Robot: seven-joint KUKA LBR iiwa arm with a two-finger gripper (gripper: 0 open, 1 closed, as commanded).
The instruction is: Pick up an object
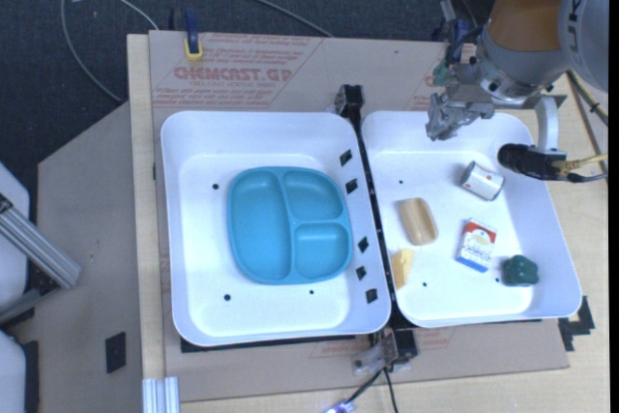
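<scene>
Camera view: the hand (447, 123) hangs over the far edge of the right shallow white bin (542, 305), carrying nothing; whether it is wide or narrow cannot be told. The nearest candidate, a small white-and-grey cylindrical object (481, 180), lies just nearer the camera on the bin floor. Centre the hand over it, descend vertically, and avoid the tan oblong block (418, 221).

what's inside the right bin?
The right bin holds a silver can, tan bread-like piece, yellow wedge, red-and-blue box and dark green lump. The gripper covers its back edge.
</scene>
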